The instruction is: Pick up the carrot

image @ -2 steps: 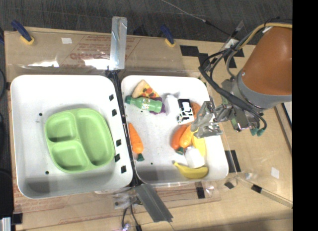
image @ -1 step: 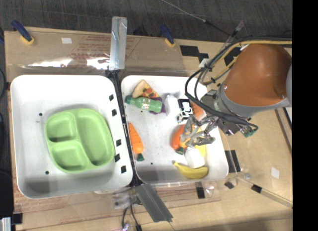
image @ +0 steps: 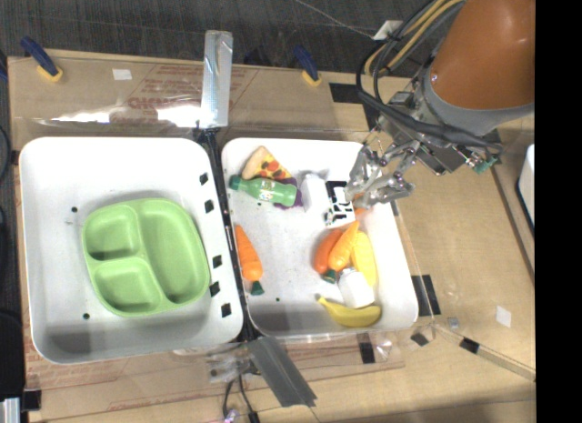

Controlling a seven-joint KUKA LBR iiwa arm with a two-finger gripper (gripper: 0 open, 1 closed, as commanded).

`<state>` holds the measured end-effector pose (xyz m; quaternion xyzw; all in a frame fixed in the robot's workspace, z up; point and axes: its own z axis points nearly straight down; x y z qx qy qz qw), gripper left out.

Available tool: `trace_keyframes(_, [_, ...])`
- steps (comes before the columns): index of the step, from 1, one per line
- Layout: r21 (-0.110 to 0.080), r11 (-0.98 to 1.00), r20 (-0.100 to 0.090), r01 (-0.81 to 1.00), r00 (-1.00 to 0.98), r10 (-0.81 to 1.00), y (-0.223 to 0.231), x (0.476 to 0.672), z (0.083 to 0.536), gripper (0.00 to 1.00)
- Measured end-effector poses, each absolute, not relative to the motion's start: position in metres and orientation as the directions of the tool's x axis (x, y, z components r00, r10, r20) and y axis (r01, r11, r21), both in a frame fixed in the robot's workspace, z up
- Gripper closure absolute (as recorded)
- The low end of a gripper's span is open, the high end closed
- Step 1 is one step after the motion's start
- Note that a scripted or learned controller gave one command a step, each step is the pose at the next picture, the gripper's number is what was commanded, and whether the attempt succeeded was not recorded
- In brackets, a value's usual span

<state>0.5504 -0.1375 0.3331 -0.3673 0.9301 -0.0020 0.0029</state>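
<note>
The carrot [image: 246, 250] is orange with a green top. It lies along the left wall of the right bin [image: 284, 307], its green end pointing to the front. My gripper [image: 362, 190] hangs over the right side of that bin, above a small black-and-white item [image: 339, 209]. It is well to the right of the carrot and nothing of the carrot is in it.
The right bin also holds a pizza slice [image: 262, 164], a green bottle [image: 269, 192], an orange piece [image: 333, 246], a yellow piece [image: 365, 253], a white bottle [image: 356, 287] and a banana [image: 350, 313]. A green divided plate [image: 144, 253] sits in the left bin [image: 45, 185].
</note>
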Motion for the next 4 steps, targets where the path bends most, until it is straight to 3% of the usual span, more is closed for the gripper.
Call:
trace_keyframes(1, [0.002, 0.655, 0.0, -0.755, -0.655, -0.755, -0.131, 0.507, 0.252, 1.0])
trace_keyframes(2, [-0.004, 0.506, -0.002, -0.862, -0.506, -0.862, -0.124, 0.538, 0.32, 1.0])
trace_keyframes(3, [0.002, 0.226, 0.0, -0.974, -0.226, -0.974, -0.141, 0.487, 0.274, 1.0])
trace_keyframes(4, [0.009, 0.045, -0.005, -0.999, -0.045, -0.999, -0.166, 0.476, 0.165, 1.0])
